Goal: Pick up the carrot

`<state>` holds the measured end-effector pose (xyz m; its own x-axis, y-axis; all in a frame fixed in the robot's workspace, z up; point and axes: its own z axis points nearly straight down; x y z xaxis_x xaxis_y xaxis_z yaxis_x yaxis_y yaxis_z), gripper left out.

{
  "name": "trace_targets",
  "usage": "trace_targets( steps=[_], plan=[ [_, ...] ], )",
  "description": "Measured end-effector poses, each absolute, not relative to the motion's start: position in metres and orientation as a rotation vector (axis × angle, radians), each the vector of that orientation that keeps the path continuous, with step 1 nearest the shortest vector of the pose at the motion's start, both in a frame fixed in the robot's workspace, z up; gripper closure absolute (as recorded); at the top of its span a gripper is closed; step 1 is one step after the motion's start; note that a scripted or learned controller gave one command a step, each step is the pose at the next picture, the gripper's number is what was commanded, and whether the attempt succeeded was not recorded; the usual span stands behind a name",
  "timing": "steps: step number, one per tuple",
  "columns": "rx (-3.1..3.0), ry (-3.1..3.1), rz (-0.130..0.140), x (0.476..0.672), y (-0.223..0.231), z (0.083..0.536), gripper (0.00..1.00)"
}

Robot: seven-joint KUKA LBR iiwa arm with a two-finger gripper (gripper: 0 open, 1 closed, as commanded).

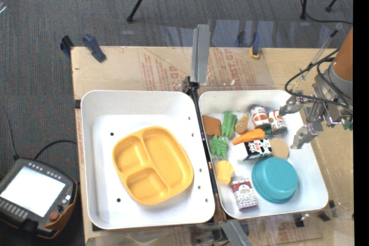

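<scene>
The orange carrot lies on its side in the middle of the right bin, with its green end towards the right. My gripper hovers over the bin's right edge, a short way to the right of the carrot. Its two fingers stand apart, open, with nothing between them. One fingertip is near the cans and the other sits beside a tan round piece.
Around the carrot are two small cans, green vegetables, a black and white carton, a teal bowl, a yellow shell shape and a red box. The left bin holds a yellow divided plate.
</scene>
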<state>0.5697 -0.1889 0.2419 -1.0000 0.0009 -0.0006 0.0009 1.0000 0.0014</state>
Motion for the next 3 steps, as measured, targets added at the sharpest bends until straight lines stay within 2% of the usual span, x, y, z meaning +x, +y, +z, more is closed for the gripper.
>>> trace_targets(
  steps=[1,2,3],
  plan=[
    [0.703,3.059,0.001,0.552,-0.138,0.089,0.00],
    [0.962,2.988,-0.006,0.628,-0.100,0.089,0.00],
    [1.266,2.874,-0.001,0.631,-0.086,0.088,0.00]
  ],
)
